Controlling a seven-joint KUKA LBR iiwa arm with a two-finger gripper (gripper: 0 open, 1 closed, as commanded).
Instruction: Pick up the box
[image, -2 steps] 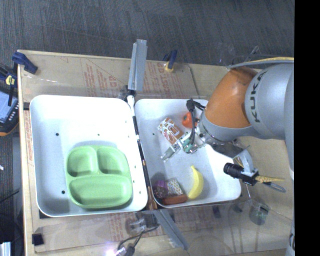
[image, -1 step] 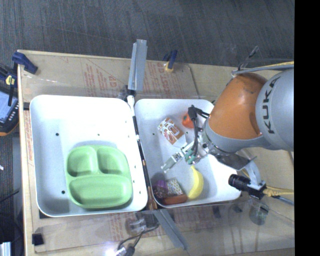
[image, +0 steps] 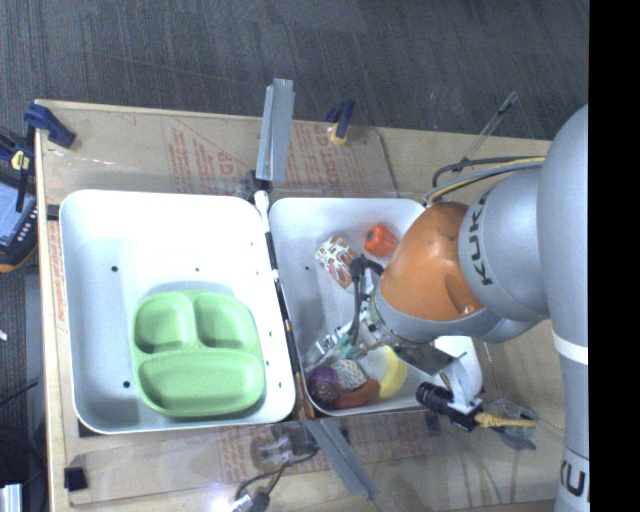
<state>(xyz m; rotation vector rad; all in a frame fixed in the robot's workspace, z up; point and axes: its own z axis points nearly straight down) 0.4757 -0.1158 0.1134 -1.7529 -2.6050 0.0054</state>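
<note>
grey arm with orange band (image: 430, 275) reaching into the right bin (image: 300, 235), claw (image: 345, 345) low among clutter, its state cannot be told, small patterned box (image: 335, 258) apart near bin's back, green tray (image: 198, 352) in left bin (image: 90, 300)

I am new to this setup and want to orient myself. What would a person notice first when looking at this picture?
The big grey arm with its orange band stands out first, reaching from the right over the right bin. Next comes the green divided tray lying in the left bin. Under the arm sits a small cluster of things, among them a patterned box and something yellow.
</note>
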